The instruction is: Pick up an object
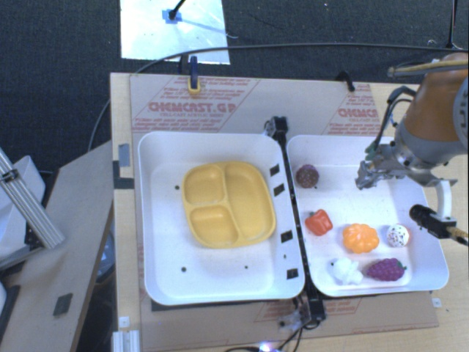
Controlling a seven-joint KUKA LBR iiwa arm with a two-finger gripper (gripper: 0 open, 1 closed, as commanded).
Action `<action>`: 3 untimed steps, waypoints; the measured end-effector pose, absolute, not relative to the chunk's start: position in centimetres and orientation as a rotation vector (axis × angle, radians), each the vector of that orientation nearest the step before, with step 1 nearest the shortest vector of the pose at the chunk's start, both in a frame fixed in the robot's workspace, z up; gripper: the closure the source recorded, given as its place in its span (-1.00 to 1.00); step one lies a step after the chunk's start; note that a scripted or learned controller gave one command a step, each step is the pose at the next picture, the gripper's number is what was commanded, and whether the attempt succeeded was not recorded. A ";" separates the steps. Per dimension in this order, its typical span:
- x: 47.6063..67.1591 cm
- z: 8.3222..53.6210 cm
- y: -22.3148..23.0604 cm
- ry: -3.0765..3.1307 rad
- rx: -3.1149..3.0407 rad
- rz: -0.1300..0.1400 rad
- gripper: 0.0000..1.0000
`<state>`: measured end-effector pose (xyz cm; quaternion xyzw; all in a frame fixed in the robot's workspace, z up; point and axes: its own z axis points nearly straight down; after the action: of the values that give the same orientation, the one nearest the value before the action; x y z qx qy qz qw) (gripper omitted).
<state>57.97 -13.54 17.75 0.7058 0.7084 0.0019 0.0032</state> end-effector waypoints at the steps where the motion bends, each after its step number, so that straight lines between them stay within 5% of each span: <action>1: 58.1 20.3 -13.6 2.223 2.214 0.004 1.00; 3: 55.3 20.5 -4.7 2.231 2.212 0.003 1.00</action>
<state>55.32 -4.66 20.52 0.7041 0.7101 0.0009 -0.0002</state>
